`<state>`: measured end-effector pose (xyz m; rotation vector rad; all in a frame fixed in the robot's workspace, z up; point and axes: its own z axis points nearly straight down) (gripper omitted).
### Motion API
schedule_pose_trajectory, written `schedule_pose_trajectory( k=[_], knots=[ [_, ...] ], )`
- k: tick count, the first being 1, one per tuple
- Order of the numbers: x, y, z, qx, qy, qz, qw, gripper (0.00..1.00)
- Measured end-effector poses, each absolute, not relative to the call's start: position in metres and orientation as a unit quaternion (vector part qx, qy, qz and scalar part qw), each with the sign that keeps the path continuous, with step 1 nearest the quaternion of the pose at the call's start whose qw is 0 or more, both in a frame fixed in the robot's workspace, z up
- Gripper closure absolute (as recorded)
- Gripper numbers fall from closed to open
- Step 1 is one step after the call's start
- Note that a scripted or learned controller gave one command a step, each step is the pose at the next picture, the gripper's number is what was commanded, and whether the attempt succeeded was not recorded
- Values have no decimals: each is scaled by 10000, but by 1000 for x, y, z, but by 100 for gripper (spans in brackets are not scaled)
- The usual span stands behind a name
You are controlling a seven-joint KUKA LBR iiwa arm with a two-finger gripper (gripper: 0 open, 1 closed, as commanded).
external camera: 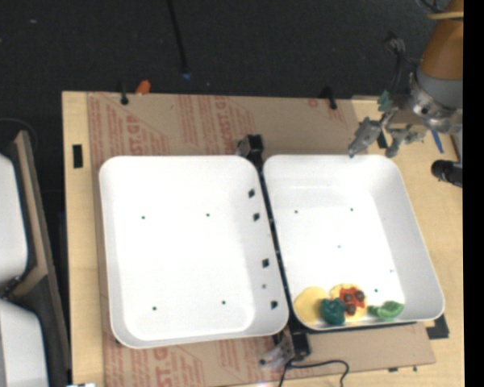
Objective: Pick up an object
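Toys lie bunched at the near edge of the right bin, far from the claw and toward the camera from it. They probably slid into that low corner, so any pick must reach well down from where the claw hangs now.

Going left to right: the left bin sits well to the claw's left and lower in the picture, nothing resting in it. Next, the right bin lies just below the claw, which hovers over its far rim near the right corner. Both bins rest on a surface lined with cardboard, clipped together along the middle, likely to keep them from shifting.

Counting the pile: one pale yellow disc, one teal lump, one red-and-dark piece and one green piece, four in all, touching or nearly so. Two bins, one arm.

Whether the claw is apart or together, I cannot tell; it carries nothing that I can see.
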<state>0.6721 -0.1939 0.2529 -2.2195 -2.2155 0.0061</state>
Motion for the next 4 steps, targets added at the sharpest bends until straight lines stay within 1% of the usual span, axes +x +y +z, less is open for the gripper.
schedule_pose_trajectory(
  k=[1, 2, 3, 4],
  knots=[
    [673, -194, 258, -7074, -7069, -3, -6, 0],
    [668, -196, 196, -7074, -7068, 14, 17, 0],
    [676, -194, 148, -7072, -7070, 10, 12, 0],
    [675, -195, 98, -7070, -7072, 11, 13, 0]
  ],
)
